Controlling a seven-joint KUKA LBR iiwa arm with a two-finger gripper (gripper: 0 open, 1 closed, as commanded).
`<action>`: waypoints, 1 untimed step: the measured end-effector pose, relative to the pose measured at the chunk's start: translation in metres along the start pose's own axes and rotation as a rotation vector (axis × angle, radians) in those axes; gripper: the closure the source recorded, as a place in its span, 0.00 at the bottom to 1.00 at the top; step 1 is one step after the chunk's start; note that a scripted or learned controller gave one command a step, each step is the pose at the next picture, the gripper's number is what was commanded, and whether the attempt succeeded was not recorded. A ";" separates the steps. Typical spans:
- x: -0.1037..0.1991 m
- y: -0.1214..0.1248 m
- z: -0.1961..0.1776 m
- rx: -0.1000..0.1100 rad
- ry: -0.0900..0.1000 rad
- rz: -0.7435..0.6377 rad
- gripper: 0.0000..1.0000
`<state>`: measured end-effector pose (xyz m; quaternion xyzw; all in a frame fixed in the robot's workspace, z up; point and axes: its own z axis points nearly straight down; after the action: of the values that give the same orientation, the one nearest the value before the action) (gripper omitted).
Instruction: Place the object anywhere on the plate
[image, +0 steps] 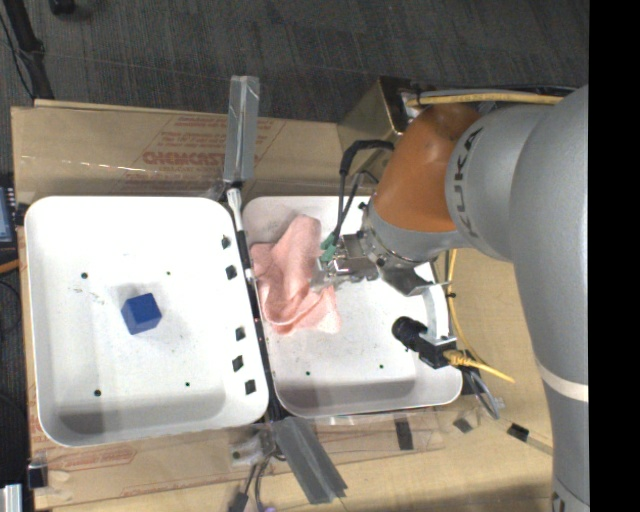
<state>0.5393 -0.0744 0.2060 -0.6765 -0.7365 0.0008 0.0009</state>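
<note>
Cardboard-covered surface carrying two white bins, arm over the right one.
Whether the end effector (335, 265) is spread or pinching, I cannot tell; it sits at the right edge of the pink cloth (290, 275), bunched against the right bin's (345, 395) left wall. Soft, light and limp, it looks best pinched at a raised fold. A blue cube (141, 312) lies in the left bin (60, 330).

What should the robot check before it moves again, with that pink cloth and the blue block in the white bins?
1. Blue block lies alone in the left bin: ok.
2. Pink cloth lies crumpled in the right bin: ok.
3. End effector at the cloth's right edge: ok.
4. Cloth actually gripped: cannot tell.
5. A plate to put it on: cannot tell, none is recognisable.
6. Block well away from the arm: ok.
</note>
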 end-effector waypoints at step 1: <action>0.000 0.001 -0.025 -0.001 0.001 -0.006 1.00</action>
<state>0.5402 -0.0739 0.2315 -0.6742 -0.7385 0.0003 0.0008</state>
